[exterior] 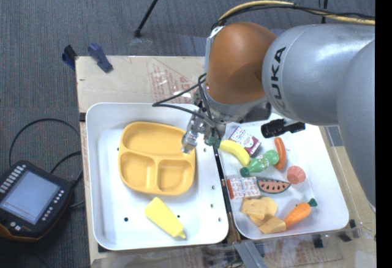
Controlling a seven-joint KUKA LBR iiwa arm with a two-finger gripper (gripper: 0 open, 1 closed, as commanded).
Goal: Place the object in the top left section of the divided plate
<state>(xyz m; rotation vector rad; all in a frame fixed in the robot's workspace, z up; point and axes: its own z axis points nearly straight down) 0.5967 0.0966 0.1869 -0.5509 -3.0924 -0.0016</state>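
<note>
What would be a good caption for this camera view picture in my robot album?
Robot gripper hovers at the yellow divided plate in the left bin, toy food waiting in the right bin.

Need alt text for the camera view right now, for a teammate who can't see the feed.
The grey arm's claw hangs over the right edge of the yellow divided plate in the left white bin. A yellow wedge lies in front of the plate. The right bin holds toy food, including a banana, a carrot and a watermelon slice.
</note>
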